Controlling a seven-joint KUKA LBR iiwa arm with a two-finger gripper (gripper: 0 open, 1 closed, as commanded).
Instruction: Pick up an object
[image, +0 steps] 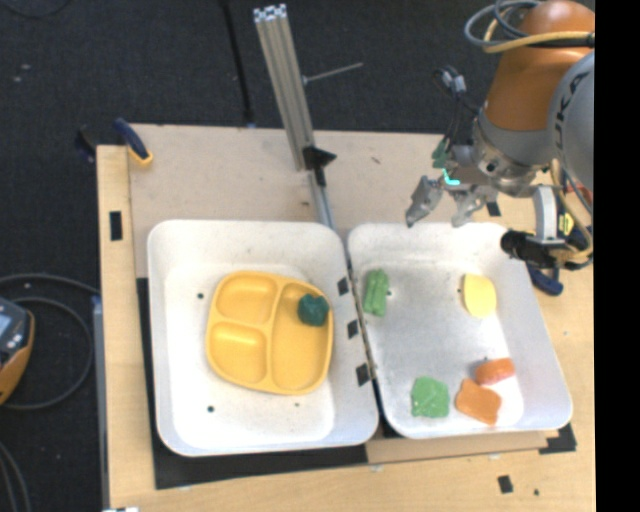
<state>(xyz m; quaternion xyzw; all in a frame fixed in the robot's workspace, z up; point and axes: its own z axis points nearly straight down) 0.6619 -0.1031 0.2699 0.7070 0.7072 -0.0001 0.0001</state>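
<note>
Objects lie scattered in the right bin (520, 290), any of them a candidate for picking. Nearest the divider, at the bin's upper left, sits a light green piece (376, 293), elongated and a little lumpy, standing roughly upright along the bin's left wall. Toward the upper right rests a pale yellow piece (479, 296), rounded on one side and flat-edged on the other, smooth and matte. Along the lower edge are three more: a green block (431, 398) with a rough, crumpled outline, an orange wedge (478, 401) just beside it to the right, and a smaller orange-red piece (494, 371) touching or nearly touching the wedge from above; the picture is too coarse to tell which.

In the left bin (180, 300) a yellow divided tray (268, 333) lies at a slight angle, with a dark green rounded object (313, 310) resting in its upper right compartment.

The gripper (447, 205) hangs above the far rim of the right bin, well apart from every object, with nothing between its fingers. Its two grey fingers are spread, one pointing down-left and the other down-right. The arm's orange band (530, 75) shows above the wrist at the upper right.

A metal post (290, 100) rises from the bench behind the bins.
</note>
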